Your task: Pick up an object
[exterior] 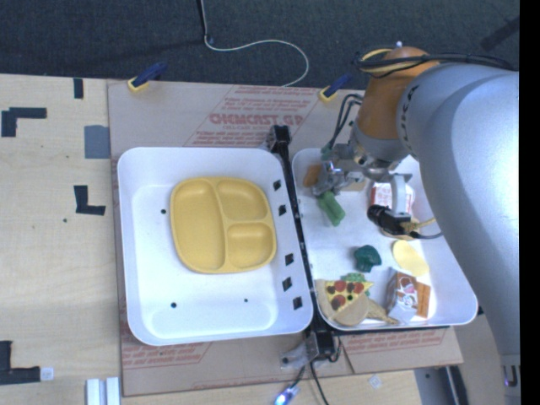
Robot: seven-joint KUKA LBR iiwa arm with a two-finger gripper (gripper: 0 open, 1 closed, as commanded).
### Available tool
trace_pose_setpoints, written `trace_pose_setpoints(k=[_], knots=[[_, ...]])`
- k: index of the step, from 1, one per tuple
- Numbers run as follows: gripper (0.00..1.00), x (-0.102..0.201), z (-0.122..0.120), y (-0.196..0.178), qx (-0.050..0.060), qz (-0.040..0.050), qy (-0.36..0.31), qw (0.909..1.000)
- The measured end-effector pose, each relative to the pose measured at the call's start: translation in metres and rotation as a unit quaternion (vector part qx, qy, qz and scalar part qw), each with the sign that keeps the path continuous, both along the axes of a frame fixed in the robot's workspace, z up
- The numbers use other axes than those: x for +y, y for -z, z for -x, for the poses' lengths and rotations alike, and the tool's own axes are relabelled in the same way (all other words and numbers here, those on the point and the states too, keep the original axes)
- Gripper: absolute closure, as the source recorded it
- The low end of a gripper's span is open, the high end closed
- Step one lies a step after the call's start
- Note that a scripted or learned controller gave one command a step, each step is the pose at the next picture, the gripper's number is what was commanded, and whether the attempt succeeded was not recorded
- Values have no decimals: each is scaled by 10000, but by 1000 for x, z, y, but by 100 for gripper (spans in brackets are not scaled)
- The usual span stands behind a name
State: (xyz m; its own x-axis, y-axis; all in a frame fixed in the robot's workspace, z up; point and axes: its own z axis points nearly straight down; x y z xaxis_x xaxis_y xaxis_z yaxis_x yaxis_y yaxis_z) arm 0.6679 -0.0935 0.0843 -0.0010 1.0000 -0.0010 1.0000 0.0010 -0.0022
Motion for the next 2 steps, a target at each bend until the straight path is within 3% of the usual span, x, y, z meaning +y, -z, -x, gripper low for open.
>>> trace_pose_setpoints(k=[1,2], knots=[[0,-1,19,-1,-10,2,4,10000],[0,-1,54,-2,-20,1,4,10000]])
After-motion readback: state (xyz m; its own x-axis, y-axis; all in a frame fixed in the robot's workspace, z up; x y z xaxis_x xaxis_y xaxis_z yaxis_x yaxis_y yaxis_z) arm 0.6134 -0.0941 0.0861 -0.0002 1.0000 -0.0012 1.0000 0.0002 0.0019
